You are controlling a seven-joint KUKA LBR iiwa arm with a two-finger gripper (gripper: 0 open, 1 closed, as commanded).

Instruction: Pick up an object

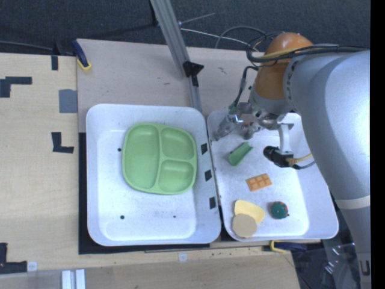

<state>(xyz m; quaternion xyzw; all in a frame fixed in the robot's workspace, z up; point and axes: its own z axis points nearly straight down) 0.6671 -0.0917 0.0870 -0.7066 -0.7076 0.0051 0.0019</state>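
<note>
The right bin [313, 221] holds a small green block [239, 154], an orange waffle-like square [258, 182], a yellow piece [249, 209], a tan round disc [243, 225] and a small green and red ball [278, 210]. My gripper [236, 131] hangs over the bin's far left corner, just above and behind the green block. Its fingers are spread, with nothing between them.
A green divided plate [160, 158] lies in the left bin [102, 221]. A slanted metal pole [174, 35] rises behind the bins. The arm's grey body [337, 119] covers the right bin's right side, and a black cable fitting [275, 155] hangs near the green block.
</note>
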